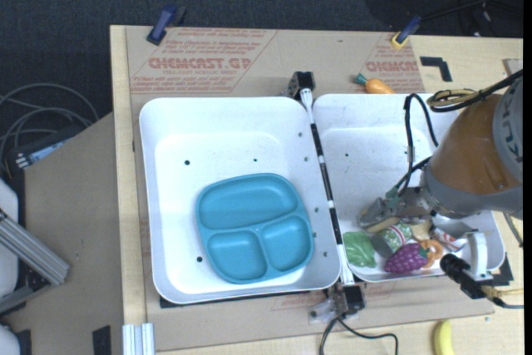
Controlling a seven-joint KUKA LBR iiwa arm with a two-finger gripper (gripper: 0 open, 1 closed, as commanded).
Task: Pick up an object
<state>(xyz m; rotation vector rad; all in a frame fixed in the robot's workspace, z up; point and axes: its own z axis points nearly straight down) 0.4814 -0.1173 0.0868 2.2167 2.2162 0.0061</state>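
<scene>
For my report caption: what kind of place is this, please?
Probably a robotics lab bench: a robot arm reaches into two white bins, toy food lies in one, and loose cables lie on the carpet.

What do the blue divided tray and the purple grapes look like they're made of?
The blue divided tray looks like moulded plastic: uniform colour, rounded compartments, soft sheen. The purple grapes are probably plastic or rubber toy food, given the flat colour, but they are too small to be sure.

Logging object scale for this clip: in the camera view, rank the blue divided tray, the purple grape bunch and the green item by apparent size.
1. blue divided tray, by far the largest.
2. purple grape bunch and green item: they look alike in size, so no ranking between them.
</scene>
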